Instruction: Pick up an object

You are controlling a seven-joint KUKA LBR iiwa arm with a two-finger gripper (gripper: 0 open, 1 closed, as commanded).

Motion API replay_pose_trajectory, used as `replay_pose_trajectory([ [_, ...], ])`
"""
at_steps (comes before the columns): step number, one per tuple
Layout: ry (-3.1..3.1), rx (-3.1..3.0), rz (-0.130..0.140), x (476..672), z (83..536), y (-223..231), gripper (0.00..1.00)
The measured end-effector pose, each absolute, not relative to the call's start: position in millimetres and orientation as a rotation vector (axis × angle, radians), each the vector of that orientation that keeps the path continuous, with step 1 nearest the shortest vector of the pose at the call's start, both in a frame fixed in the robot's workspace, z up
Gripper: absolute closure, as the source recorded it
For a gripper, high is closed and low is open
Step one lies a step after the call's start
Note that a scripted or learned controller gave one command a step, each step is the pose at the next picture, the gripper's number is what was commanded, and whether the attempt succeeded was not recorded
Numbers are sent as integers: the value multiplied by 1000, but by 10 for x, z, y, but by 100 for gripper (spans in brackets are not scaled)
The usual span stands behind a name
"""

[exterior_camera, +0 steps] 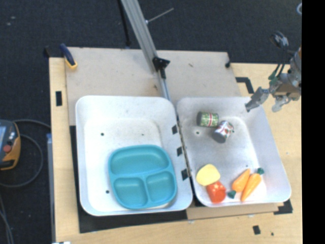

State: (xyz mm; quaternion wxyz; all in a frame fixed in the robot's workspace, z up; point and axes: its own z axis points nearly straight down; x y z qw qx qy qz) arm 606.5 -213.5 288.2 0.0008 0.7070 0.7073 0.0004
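robot body, partial: gripper (267,101) w/ two grey metal fingers (254,100), light-toned, slim and angled, one over the top right corner of the right bin (271,136), other just outside it. above them a blocky grey-tan wrist section w/ small greenish spots. dark curved cable or hose further up. rest blurred, too small to tell.
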Motion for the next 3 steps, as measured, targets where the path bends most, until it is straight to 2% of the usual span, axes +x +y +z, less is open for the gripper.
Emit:
replay_pose_trajectory([
  [3,2226,2218,-4,6185,1465,-1997,0],
])
